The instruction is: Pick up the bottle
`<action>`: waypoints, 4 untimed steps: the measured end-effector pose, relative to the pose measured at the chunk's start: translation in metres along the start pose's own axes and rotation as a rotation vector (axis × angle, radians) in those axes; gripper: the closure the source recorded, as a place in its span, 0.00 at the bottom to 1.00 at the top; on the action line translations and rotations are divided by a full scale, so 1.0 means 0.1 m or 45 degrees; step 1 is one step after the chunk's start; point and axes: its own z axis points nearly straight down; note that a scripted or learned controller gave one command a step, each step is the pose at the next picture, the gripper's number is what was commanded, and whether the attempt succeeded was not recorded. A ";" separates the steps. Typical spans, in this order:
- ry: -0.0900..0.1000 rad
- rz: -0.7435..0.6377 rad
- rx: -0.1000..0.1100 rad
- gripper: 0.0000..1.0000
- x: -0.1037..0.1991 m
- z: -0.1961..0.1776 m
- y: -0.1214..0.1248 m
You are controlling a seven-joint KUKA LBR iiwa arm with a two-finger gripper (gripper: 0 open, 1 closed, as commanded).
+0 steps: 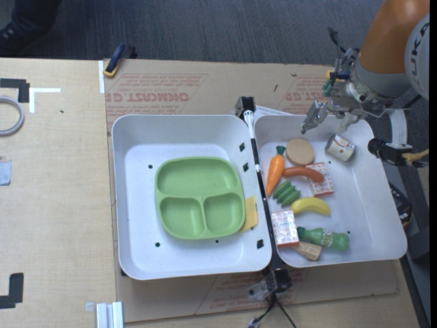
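Crowding is the risk: the green bottle (pixel 323 238) lies at the right bin's (pixel 382 217) near edge, touching a cracker (pixel 308 251), far from the open, empty end effector (pixel 326 117) hovering over the far rim.

Robotics lab bench, not a home: plywood benchtop (pixel 48 203) with cardboard sheet (pixel 184 91) taped under two white bins (pixel 130 203), black tape markers (pixel 13 87) at left. Industrial arm (pixel 396 39) with exposed cabling over plastic toy food (pixel 300 183), grey office carpet (pixel 225 19) behind.
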 end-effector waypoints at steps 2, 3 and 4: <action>0.000 0.121 0.000 1.00 -0.44 -0.55 -0.85; 0.000 -0.059 -0.002 1.00 0.09 -0.60 -1.58; 0.000 -0.358 -0.002 1.00 0.96 -0.54 -1.57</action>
